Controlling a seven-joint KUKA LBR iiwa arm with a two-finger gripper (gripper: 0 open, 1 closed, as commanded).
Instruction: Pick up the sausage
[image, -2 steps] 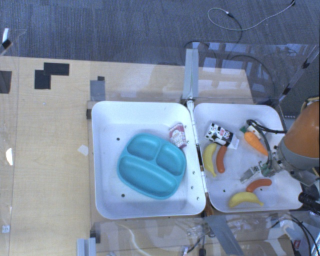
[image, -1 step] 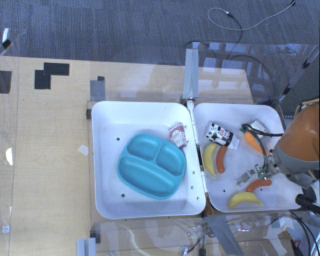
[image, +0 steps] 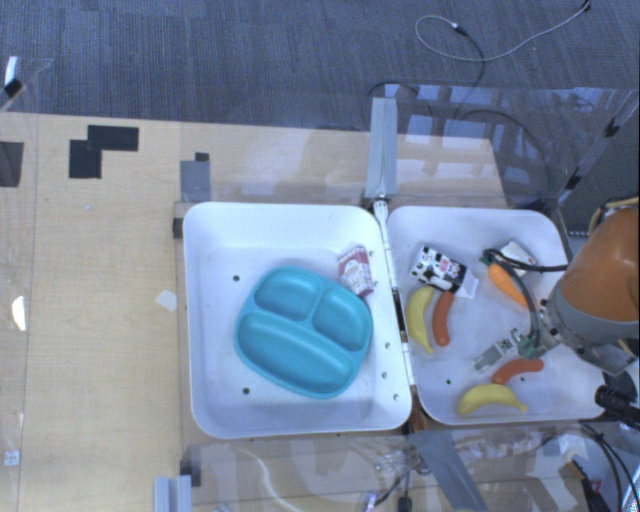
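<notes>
Rt white bin (image: 560, 228) as landmark: the orange-red sausage (image: 441, 318) lies lengthwise in its left half, just beside a yellow banana (image: 420, 318) w/ a black-and-white patterned packet (image: 437, 268) just above. Gripper (image: 520, 345) sits low at the bin's rt side, well apart from that sausage, close over a second, shorter red sausage (image: 518, 370); finger state: can't tell. Another yellow banana (image: 488, 401) lies by the bin's front wall, an orange carrot (image: 508, 284) toward its rear. Left bin (image: 210, 300) holds a blue divided plate (image: 303, 331).
</notes>
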